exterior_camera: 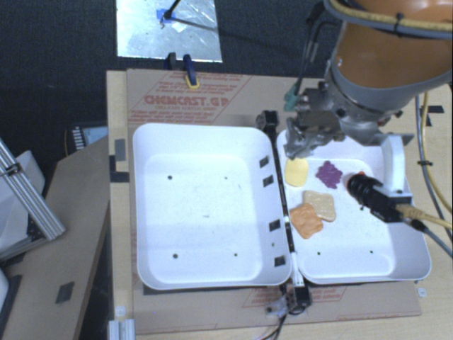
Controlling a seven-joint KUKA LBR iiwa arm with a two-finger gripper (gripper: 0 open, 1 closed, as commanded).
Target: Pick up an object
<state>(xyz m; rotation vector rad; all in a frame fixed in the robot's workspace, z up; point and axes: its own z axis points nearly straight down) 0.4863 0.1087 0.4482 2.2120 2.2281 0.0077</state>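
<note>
Lettering in red on the cardboard (212,94) beyond the gripper (297,151) gives you "CHEMCAST GP". The smaller red lines above it are too fine to read, and more red print at the near edge is cut off by the bins. You cannot tell whether the gripper is open or closed. Its grey metal tip is blurred, and the arm (396,41), with its orange band and grey wrist, covers much of it from above. It hangs low over the far corner of the right bin (354,264), beside the seam where the two bins meet.

Just nearer than the tip lies the yellow piece (296,171), smooth and rounded. You cannot make out whether the two touch. The purple piece (328,174), lumpy like a small cluster, sits near the gripper toward the view's right. Nearer still are the tan piece (320,204), squarish with a faint grid, and the orange piece (306,221), flat and rough-edged. These two touch. A red scrap (360,175) past the purple piece is mostly covered by robot hardware.

On the gripper's other side, toward the view's left, the left bin (205,190) is smooth white plastic with rounded corners and a few dark dots on its floor. Well beyond the gripper you see a crinkled foil sheet (168,18) and a blue-and-yellow clamp (190,73) on the cardboard's far edge.
</note>
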